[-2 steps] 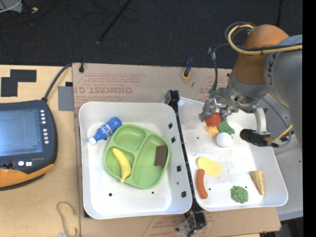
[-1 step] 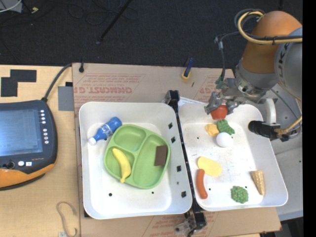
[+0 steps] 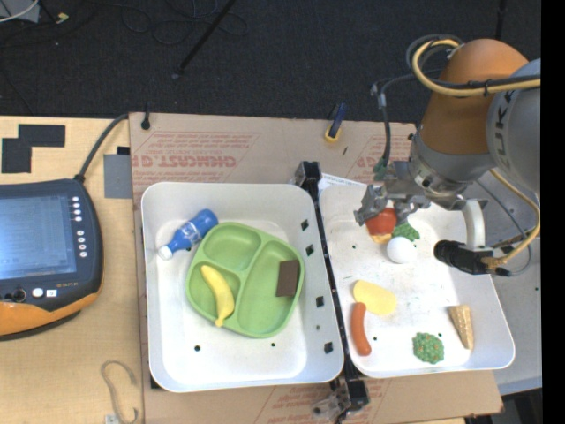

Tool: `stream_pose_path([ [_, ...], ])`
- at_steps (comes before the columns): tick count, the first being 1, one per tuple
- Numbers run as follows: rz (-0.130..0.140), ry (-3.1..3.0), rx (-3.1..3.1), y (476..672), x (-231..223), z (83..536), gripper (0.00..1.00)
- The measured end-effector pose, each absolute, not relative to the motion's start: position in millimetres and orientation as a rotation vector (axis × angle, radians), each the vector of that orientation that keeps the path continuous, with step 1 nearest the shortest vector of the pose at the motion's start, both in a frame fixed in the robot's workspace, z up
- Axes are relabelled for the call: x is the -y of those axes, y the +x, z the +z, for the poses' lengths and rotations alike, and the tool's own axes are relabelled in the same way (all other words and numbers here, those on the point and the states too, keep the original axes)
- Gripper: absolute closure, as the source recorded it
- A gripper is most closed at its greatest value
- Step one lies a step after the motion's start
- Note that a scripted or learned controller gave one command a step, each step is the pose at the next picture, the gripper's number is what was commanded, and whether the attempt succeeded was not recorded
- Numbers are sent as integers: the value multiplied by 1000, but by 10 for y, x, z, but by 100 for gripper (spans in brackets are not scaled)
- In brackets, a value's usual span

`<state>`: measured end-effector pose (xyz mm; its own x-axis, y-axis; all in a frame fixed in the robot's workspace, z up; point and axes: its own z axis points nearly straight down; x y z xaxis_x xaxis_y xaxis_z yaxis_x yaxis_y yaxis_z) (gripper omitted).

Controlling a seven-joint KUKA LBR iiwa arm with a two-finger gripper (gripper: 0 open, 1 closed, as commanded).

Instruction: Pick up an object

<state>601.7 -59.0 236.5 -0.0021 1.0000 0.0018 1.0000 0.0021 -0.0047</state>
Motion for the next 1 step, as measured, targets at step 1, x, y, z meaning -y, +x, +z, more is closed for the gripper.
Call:
stream_pose_path([
  [1, 7, -2218, 2218, 5823, 626, 2264, 100],
])
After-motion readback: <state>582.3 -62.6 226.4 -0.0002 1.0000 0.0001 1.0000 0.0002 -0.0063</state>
